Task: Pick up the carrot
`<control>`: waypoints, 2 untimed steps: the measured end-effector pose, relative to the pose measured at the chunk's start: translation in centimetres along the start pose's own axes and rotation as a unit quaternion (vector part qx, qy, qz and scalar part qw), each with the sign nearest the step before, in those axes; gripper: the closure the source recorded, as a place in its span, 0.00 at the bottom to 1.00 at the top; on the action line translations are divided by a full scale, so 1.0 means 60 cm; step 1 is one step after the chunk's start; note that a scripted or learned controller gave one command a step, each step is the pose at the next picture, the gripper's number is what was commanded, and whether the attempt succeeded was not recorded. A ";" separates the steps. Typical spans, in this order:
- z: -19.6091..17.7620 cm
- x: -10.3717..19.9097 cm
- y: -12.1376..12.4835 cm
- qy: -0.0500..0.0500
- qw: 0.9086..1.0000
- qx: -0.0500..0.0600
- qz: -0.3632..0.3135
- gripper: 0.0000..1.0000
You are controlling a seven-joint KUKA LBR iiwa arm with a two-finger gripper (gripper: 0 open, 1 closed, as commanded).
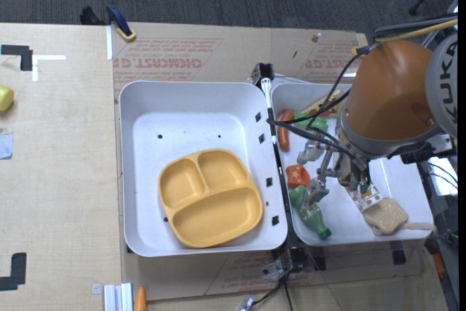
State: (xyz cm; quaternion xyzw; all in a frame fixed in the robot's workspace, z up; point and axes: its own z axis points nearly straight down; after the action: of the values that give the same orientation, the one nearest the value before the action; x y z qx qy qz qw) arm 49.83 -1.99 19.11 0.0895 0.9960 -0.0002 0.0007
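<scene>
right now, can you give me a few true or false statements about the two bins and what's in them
1. The yellow divided plate lies in the left bin. True.
2. The gripper is over the left bin. False: it is over the right bin, among the toy foods.
3. A slice of bread lies near the front right corner of the right bin. True.
4. The carrot sits on the yellow plate. False: it lies in the right bin, close to the wall between the bins.
5. The plate's compartments hold food. False: they are bare.
6. A green bottle-shaped toy lies in the right bin, nearer the front than the carrot. True.
</scene>
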 end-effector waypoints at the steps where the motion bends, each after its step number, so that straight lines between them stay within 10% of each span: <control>1: 0.000 0.061 0.144 0.002 1.000 0.000 0.010 0.00; 2: 0.152 0.064 0.198 -0.006 0.997 -0.003 0.081 0.00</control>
State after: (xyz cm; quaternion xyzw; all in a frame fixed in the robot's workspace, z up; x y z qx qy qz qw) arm 48.18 10.39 9.96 0.1699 0.9854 0.0020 0.0066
